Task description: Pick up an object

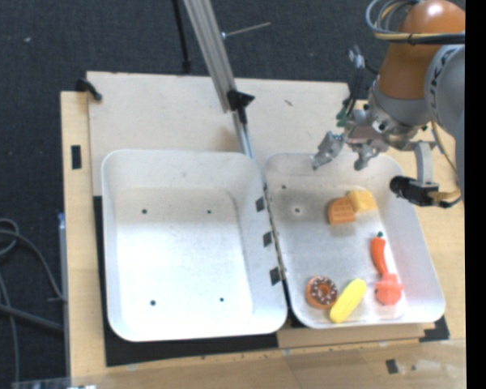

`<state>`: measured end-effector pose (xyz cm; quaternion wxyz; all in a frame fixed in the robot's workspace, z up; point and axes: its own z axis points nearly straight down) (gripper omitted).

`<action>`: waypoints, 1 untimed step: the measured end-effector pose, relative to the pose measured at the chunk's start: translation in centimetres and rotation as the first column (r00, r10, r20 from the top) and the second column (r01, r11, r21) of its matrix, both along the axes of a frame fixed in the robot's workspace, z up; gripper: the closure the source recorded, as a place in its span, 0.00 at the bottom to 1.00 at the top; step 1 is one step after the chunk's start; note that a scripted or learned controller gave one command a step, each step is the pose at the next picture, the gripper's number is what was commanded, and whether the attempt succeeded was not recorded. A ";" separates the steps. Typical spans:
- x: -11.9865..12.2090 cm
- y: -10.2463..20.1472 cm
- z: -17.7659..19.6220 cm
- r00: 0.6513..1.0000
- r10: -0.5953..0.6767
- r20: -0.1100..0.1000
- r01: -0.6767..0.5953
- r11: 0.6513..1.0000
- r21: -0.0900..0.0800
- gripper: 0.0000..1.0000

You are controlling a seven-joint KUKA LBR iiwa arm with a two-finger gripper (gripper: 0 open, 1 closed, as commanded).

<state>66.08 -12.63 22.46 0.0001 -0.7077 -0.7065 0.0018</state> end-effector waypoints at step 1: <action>0.3 0.4 -4.4 1.000 0.003 0.000 -0.003 1.000 0.000 0.00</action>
